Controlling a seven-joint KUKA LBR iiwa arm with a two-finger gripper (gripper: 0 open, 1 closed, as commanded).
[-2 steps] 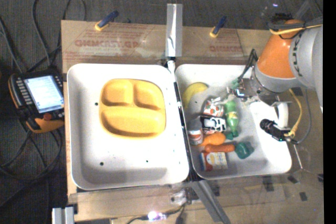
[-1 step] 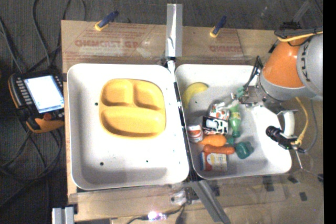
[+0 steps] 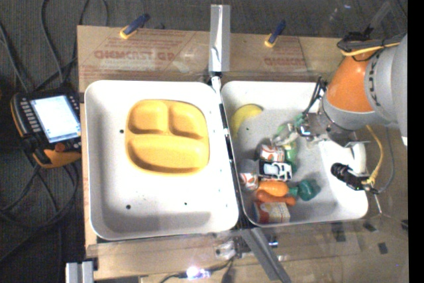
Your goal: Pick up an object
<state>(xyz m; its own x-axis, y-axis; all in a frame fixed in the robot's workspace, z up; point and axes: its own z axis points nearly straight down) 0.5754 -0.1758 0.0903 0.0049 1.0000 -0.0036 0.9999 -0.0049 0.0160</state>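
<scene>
A lit handheld screen [image 3: 50,117], perhaps a pendant, lies left of the bench.

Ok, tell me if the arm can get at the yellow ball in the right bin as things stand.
Probably yes. The yellow ball lies alone in the far left corner of the right bin, apart from the pile of toys, nothing on it. The bin walls close by may crowd the gripper.

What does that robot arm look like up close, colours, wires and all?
The arm is a thick, rounded grey tube with a bright orange band above its wrist. Below the band sits a grey wrist block, and a thin yellowish cable loops beside it over the right bin. A small black cylindrical part sticks out nearby. The claw itself is too cluttered to describe.
</scene>
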